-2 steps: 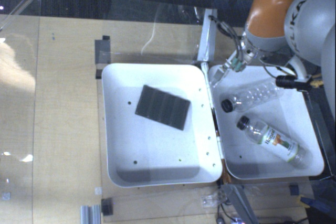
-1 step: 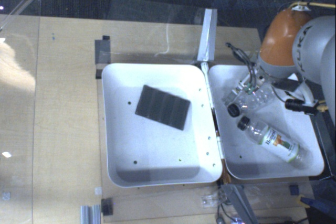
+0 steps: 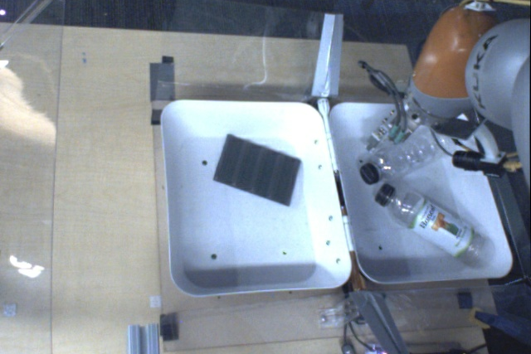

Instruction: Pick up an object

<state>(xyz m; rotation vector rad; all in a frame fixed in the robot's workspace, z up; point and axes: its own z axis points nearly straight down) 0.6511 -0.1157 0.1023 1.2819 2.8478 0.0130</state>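
I looked down at the table [image 3: 91, 178] and saw two white bins side by side. The left white bin [image 3: 249, 261] had a flat dark grey rectangle [image 3: 257, 169] lying in it, turned a little. The right white bin [image 3: 415, 265] had two clear plastic bottles with black caps. One clear bottle with an orange and green label [image 3: 431, 225] lay on its side near the front. The other clear bottle, with no label I could see [image 3: 398, 157], lay just behind it, with its cap pointing left.

The grey arm with the orange band [image 3: 473, 62] reached in from the right, over the far side of the right bin. The tool [image 3: 397, 125] hung just above the plain bottle. I could not tell if it was grasping anything, because wires and the arm hid that part.

I thought the plain bottle was the one to pick. To do it well, I would come down across the bottle's round middle, not its cap. Bottles are smooth and can roll, so I would squeeze slowly and lift straight up. The two caps sat close, so I would take care not to bump the other bottle.
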